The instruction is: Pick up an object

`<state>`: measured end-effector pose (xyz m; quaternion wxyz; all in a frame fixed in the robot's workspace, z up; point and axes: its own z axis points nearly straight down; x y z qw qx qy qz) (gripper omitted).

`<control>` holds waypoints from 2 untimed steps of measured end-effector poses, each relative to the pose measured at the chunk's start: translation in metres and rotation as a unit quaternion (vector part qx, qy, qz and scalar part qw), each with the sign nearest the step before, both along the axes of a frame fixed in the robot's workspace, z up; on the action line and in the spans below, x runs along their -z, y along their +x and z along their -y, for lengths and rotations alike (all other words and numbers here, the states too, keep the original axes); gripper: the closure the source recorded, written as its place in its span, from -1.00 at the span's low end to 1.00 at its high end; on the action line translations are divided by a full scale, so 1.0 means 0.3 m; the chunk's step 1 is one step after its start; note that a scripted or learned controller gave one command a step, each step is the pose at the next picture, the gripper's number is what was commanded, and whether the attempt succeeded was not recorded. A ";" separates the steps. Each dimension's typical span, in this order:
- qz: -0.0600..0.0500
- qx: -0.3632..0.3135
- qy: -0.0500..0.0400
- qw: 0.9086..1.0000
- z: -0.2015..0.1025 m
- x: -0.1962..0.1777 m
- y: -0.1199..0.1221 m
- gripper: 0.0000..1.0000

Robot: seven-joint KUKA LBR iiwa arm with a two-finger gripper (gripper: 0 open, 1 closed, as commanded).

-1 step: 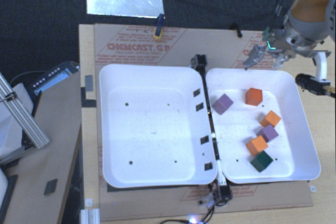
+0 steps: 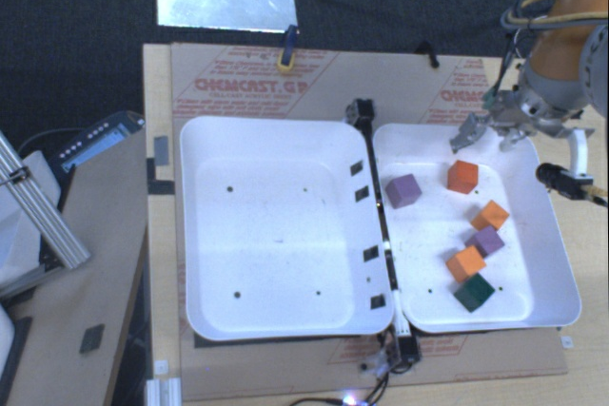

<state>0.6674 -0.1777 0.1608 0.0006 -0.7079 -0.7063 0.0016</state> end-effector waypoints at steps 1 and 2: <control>0.001 -0.004 0.001 1.000 -0.074 0.268 -0.004 -1.00; 0.005 -0.004 0.000 1.000 -0.069 0.213 0.005 1.00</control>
